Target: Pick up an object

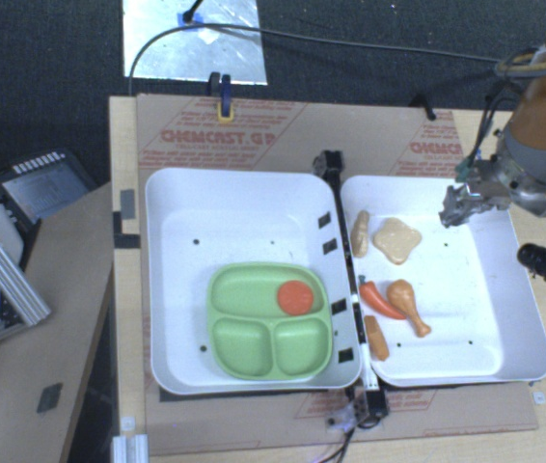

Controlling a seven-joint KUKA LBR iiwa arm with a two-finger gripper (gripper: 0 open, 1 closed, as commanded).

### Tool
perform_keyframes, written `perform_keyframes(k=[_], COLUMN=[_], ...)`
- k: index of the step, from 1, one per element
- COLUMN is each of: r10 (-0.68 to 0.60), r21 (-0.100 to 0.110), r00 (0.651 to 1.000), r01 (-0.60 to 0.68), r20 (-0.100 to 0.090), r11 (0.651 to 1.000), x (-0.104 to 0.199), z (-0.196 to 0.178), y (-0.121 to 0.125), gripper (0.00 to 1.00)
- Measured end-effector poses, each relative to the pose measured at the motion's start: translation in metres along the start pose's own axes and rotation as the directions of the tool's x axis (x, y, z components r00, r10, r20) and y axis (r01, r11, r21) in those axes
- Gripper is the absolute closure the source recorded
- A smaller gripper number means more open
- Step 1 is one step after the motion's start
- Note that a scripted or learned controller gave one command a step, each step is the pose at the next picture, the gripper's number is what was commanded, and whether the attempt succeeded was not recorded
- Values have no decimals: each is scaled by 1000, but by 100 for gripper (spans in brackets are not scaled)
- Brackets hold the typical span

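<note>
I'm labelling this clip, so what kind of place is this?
Most likely a robotics lab test bench: a robot arm reaches over two white bins, toy food such as a drumstick lies in one bin, and a green divided plate in the other.

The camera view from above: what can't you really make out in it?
- Gripper: small and dark over the right bin; too blurred to read.
- Arm: cut off by the right edge.
- Orange piece by the divider: too small to identify.
- Left bin floor under the green tray: hidden by the tray.
</note>
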State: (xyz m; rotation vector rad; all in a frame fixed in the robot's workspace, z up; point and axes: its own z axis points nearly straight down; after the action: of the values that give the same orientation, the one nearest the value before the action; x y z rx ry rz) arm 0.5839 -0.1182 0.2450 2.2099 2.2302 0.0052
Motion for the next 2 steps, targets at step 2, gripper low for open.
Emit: perform_keyframes(k=[2], r10=[0], r21=[1], r00=[1000], r01=[0], r20=[0], r11=[1000], x=[107], z=[10], y=[25], gripper=[100])
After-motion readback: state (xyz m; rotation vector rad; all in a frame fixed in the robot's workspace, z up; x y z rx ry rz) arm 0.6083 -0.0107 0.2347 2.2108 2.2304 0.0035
